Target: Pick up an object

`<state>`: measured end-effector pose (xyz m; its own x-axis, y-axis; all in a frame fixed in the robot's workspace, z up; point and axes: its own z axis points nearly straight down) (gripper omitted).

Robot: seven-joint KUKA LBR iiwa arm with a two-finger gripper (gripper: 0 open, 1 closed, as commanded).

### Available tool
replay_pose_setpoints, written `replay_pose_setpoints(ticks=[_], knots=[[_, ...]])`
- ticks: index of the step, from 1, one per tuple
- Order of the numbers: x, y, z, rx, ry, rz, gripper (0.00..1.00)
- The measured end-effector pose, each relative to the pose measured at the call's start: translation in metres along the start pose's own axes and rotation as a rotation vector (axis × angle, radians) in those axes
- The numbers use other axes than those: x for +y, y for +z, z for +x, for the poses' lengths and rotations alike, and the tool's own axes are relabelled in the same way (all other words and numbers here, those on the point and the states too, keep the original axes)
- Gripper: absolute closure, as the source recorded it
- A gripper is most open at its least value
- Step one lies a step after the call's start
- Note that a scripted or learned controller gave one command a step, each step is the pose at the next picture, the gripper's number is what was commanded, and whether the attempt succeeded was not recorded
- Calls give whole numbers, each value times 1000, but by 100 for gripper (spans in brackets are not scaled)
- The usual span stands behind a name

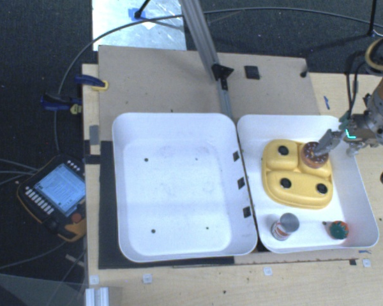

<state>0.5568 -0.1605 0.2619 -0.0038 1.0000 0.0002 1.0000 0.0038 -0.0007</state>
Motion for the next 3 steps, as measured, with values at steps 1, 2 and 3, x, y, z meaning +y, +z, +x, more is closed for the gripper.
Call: replay_pose_setpoints(ticks=[1, 2, 3], knots=[[1, -1, 0, -1, 0, -3, 0], [-5, 42, 1, 0, 2, 1, 0], [-13, 101, -2, 1, 3, 3, 0]])
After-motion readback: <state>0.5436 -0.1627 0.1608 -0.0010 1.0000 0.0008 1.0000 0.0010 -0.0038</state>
